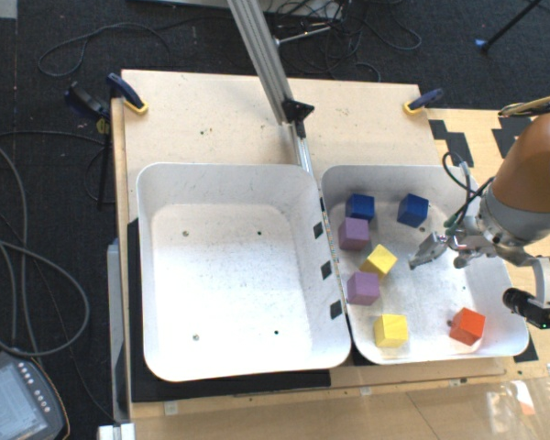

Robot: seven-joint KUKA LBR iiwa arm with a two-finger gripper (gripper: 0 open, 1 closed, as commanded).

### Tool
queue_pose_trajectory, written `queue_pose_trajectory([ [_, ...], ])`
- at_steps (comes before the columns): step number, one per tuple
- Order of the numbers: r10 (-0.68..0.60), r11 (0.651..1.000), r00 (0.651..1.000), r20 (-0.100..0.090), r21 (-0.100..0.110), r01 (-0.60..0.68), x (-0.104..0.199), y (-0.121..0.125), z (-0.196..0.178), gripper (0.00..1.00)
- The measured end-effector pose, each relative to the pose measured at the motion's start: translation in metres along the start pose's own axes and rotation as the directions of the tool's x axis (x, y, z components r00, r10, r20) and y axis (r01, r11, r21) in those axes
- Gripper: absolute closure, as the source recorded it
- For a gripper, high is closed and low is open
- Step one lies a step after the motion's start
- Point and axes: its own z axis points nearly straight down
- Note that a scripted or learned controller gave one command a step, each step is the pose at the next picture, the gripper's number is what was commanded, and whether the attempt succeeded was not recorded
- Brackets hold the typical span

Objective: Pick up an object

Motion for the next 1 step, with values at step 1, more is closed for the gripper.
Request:
queue_pose_trajectory([
  [1,-0.001,1.0,1.0,0.001,-0.004,0.001,0.0004,0.0,0.0345,0.0],
])
